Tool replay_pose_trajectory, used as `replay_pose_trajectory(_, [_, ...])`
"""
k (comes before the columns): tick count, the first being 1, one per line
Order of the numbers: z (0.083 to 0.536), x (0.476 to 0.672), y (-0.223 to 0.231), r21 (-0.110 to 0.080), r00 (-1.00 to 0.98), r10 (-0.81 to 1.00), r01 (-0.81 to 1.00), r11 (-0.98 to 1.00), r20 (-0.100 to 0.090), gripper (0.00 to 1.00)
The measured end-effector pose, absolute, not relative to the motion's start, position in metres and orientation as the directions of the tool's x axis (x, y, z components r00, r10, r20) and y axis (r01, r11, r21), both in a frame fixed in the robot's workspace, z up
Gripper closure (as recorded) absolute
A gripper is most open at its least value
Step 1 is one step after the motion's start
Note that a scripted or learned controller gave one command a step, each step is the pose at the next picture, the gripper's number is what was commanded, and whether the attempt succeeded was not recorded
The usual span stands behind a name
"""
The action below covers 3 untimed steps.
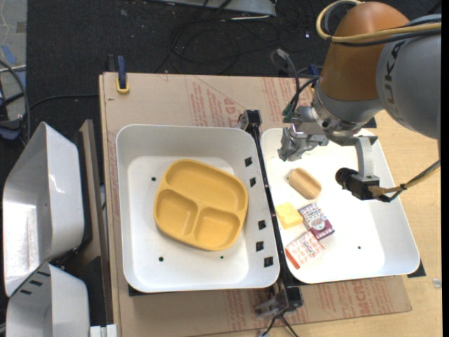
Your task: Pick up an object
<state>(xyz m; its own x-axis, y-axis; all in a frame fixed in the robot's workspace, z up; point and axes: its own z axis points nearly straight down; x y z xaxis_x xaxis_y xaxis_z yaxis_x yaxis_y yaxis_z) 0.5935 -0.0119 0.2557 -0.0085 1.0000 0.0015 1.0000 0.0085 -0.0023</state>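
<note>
Bread roll (304,182) lies upper left in the right bin (393,248), w/ a yellow block (288,215) and two packets (309,234) just below. Gripper (293,148) hangs just above it, holding nothing; finger spread can't tell. Approach step, prob. Next: drop lower, close on roll.
</note>
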Motion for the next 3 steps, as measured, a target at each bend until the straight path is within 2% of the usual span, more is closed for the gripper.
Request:
replay_pose_trajectory(2, [0.256, 0.554, 0.088, -0.003, -0.008, 1.000, 1.000, 0.008, 0.001, 1.00])
replay_pose_trajectory(3, [0.257, 0.555, 0.085, -0.001, -0.002, 1.000, 1.000, 0.002, 0.000, 0.00])
